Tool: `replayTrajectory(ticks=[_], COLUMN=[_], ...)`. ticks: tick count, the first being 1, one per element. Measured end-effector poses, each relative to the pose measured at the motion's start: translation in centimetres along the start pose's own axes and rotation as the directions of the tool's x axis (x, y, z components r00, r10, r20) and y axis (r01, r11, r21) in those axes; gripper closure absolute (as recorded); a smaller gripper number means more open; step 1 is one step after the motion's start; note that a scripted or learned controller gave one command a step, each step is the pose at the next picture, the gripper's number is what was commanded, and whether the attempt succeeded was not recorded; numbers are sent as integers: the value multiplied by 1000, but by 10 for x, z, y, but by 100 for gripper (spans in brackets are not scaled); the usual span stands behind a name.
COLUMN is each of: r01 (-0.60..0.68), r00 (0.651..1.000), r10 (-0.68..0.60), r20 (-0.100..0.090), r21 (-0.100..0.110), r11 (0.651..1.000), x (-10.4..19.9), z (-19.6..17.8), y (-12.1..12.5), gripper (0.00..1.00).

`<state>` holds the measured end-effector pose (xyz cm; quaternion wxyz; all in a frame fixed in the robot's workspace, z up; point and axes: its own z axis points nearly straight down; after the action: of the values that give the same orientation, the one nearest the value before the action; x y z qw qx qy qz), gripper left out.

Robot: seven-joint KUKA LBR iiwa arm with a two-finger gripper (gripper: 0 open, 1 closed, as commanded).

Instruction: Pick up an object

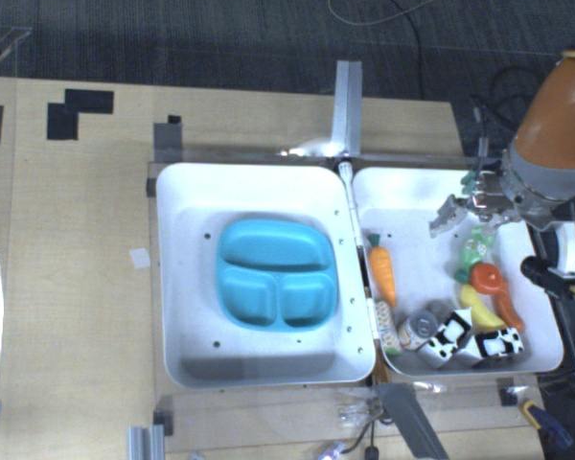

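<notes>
My gripper (pixel 465 222) hangs over the upper right part of the right bin (pixel 402 195), open, with nothing between its fingers. Just below it lies a pale green, bottle-like object (pixel 475 250). Under that sit a red-orange round toy (pixel 486 277), a yellow banana-like piece (pixel 479 305) and an orange stick (pixel 509 311). A carrot with a green top (pixel 382 271) lies along the bin's left wall. A grey can (pixel 423 325) and two black-and-white toys (pixel 451 334) (pixel 498 344) rest near the front wall.
The left bin (pixel 187 257) holds a blue divided tray (pixel 273 272). A metal post (pixel 348 108) stands behind the divider between the bins. The arm's grey body with its orange band (pixel 559 123) reaches in at the right edge.
</notes>
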<state>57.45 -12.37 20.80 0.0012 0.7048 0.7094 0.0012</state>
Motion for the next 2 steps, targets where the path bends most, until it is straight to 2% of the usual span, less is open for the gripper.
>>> replayTrajectory(ticks=[1, 2], r01=[13, 53], r00=[1000, 999], r10=[-13, -53], r20=[1, 4], r21=[1, -11], r11=[1000, 999], x=[-69, -82], z=[66, 118], y=[-14, -53], gripper=[0, 0])
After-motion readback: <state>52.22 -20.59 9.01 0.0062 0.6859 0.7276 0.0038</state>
